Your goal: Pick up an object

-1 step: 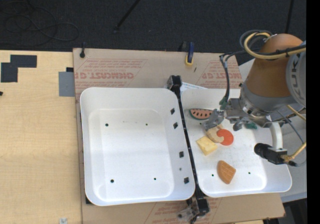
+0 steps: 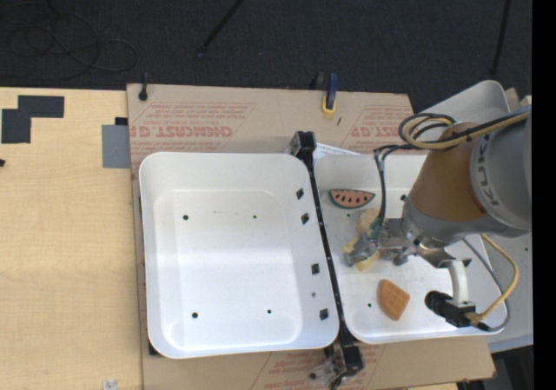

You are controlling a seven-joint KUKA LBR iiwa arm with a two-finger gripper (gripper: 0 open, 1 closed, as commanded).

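The worktop (image 2: 61, 232) is pale wood, with a cardboard sheet (image 2: 226, 123) laid over its middle. On the cardboard sit two shallow white bins side by side, and I take the black divider (image 2: 314, 241) where their walls meet as the landmark for everything else. The left bin (image 2: 156, 206) lies to the left of the divider. The right bin (image 2: 395, 173) lies to its right and carries all the loose things.

The arm (image 2: 473, 175), grey with an orange band, comes in from the right and leans over the right bin toward the divider. Its end effector (image 2: 372, 245) sits low in the bin, a little right of the divider at about mid-length. Whether it is open or closed I cannot tell, since the wrist hides that part.

Three small things lie right of the divider. A watermelon slice toy (image 2: 351, 198) rests near the far end, its long axis roughly across the bin. An orange wedge (image 2: 393, 300) lies near the close end, further from the divider. A yellowish object (image 2: 361, 251) sits right at the end effector, on the side toward the divider; it looks the likeliest target, though I cannot say it is gripped. Any lift probably turns on that closeness.
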